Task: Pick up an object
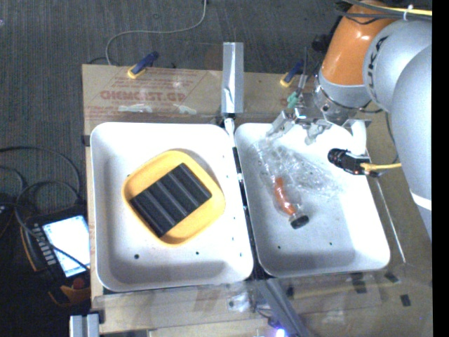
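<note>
A clear crinkled plastic bag (298, 168) lies in the right bin (351, 248). An orange tube (283, 195) with a black cap (299, 221) pokes out of its near end. A yellow pad with a black ridged top (174, 195) lies in the left bin (116, 255). My gripper (296, 126) hangs over the far edge of the right bin, just above the bag's far end. It is open, its fingers (278, 128) spread apart with nothing between them.
The grey arm with its orange band (354, 48) fills the upper right. A black cable plug (344, 159) hangs over the right bin's far right. A metal divider post (232, 76) stands behind the seam between the bins. Blue clamps (142, 63) hold the cardboard backing.
</note>
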Tool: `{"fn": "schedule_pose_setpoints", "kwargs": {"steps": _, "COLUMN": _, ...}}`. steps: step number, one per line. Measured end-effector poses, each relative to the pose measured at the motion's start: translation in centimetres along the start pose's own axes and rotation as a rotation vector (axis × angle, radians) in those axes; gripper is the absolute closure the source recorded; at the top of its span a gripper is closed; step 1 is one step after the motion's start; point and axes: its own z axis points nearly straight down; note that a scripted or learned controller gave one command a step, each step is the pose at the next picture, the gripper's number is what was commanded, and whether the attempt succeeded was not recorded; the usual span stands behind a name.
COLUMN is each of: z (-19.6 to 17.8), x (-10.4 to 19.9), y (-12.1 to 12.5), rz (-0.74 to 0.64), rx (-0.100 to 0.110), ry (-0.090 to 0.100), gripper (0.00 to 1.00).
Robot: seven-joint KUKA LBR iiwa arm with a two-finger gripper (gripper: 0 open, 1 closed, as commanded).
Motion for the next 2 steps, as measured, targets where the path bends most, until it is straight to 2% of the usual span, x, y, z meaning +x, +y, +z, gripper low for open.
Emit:
{"fn": "schedule_pose_setpoints", "kwargs": {"steps": 1, "z": 9.9, "x": -1.0, "y": -1.9, "rz": 0.022, "rx": -0.003, "ry": -0.001, "gripper": 0.0}}
{"fn": "schedule_pose_setpoints", "kwargs": {"steps": 2, "z": 10.1, "x": -0.9, "y": -4.5, "rz": -0.02, "rx": -0.021, "ry": -0.005, "gripper": 0.0}}
